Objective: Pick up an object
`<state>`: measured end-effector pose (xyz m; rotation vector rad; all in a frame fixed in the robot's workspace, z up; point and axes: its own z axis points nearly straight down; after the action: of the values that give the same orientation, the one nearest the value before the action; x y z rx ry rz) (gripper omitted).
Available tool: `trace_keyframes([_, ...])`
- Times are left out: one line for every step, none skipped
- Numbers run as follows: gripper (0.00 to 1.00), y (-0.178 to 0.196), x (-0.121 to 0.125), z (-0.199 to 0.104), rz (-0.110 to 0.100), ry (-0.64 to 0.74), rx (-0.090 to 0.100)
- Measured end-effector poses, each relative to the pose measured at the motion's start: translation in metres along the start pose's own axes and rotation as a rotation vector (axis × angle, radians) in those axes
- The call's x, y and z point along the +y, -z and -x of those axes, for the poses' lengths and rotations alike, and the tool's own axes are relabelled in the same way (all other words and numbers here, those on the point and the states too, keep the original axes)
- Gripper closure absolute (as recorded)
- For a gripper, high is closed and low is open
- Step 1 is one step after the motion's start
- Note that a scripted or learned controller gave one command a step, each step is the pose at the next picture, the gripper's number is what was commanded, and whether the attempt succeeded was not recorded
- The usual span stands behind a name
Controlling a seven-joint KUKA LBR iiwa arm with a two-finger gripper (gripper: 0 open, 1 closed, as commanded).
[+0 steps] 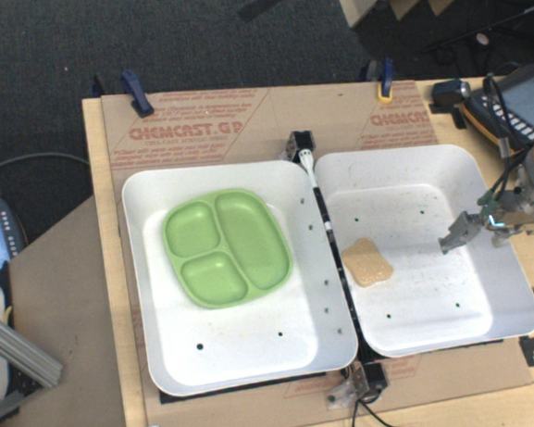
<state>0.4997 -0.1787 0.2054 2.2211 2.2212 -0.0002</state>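
Observation:
A tan, flat, sponge-like piece (368, 262) lies in the right bin (403, 173), close to its left wall. A green three-compartment plate (226, 248) rests in the left bin (166, 328), in its upper half. My gripper (461, 232) reaches in from the right over the right bin's right half, well to the right of the tan piece and slightly above it in the picture. I see nothing held in it.
A black divider strip (324, 220) runs between the two bins. Both bins sit on a brown board (194, 126) fixed with a blue clamp (136, 92) and a yellow clamp (385, 78). Cables and the arm's body (526, 204) crowd the right edge.

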Motion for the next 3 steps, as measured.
trace_keyframes([0.00,0.161,-0.020,-0.027,0.017,0.005,-0.004])
trace_keyframes([0.00,0.218,-0.019,-0.094,0.009,0.007,0.000])
trace_keyframes([0.00,0.338,-0.020,-0.128,0.018,0.005,-0.001])
